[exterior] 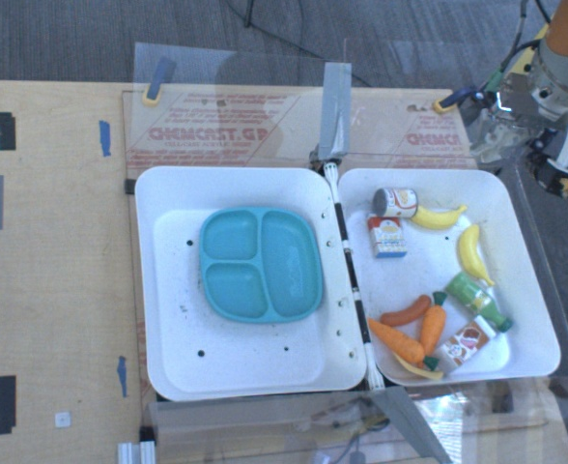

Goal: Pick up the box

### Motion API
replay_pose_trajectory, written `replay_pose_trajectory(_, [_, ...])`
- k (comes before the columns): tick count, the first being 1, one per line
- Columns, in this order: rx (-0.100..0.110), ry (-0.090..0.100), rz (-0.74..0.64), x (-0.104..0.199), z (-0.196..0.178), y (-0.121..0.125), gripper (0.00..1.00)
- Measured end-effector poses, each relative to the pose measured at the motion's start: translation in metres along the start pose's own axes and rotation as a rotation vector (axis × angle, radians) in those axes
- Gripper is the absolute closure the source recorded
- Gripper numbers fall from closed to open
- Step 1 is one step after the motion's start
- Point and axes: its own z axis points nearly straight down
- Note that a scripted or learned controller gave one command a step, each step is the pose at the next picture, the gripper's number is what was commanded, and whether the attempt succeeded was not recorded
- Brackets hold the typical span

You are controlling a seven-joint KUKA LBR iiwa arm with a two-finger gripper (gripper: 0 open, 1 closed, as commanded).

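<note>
A small red, white and blue box (388, 237) lies in the upper left part of the right bin (530, 259), just below a tin can (395, 202). A second, flatter red and white packet (466, 344) rests near that bin's lower right corner. The arm comes in at the top right, and my gripper (494, 141) hovers over the bench just beyond the right bin's far right corner, well away from the box and up to its right. Nothing is visibly held.
The right bin also holds two bananas (439, 217) (471, 252), a green bottle (477, 298), two carrots (400, 341) (432, 325) and a sausage (405, 310). A teal divided plate (262, 264) sits in the left bin (163, 288).
</note>
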Motion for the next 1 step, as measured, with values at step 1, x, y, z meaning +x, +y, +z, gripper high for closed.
replay_pose_trajectory(1, [0.004, 0.000, 0.084, -0.0407, 0.0908, 0.0066, 1.00])
